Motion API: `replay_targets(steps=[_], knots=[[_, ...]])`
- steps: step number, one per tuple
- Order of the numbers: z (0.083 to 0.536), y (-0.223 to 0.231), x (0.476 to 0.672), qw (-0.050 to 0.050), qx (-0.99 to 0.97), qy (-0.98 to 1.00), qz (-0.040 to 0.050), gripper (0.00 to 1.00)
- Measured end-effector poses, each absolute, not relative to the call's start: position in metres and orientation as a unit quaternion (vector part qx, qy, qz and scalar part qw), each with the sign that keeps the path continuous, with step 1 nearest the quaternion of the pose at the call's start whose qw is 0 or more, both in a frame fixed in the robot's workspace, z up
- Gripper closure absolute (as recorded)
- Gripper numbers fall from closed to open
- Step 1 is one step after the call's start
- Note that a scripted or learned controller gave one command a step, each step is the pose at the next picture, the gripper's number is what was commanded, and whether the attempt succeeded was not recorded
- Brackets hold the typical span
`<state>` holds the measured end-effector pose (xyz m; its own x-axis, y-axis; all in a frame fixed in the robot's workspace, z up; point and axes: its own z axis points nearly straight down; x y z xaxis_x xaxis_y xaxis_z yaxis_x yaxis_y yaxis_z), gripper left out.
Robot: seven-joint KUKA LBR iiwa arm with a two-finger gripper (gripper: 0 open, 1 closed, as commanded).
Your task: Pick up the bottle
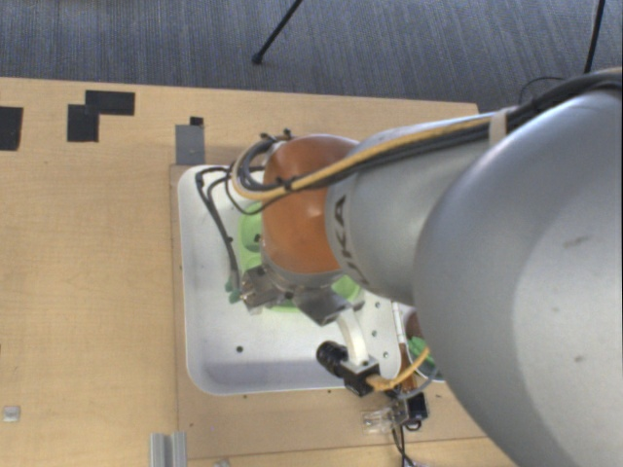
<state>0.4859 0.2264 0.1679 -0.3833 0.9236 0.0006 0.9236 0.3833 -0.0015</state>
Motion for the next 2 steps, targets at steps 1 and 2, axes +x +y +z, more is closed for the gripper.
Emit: replay_targets(steps=[1,2], knots=[[0.199,0.2,0.571,-0.001,-0.608,-0.794,-0.0008,1.0],[0.28,0.188,0.552,-0.001,-0.582,-0.813,-0.0019,1.0]])
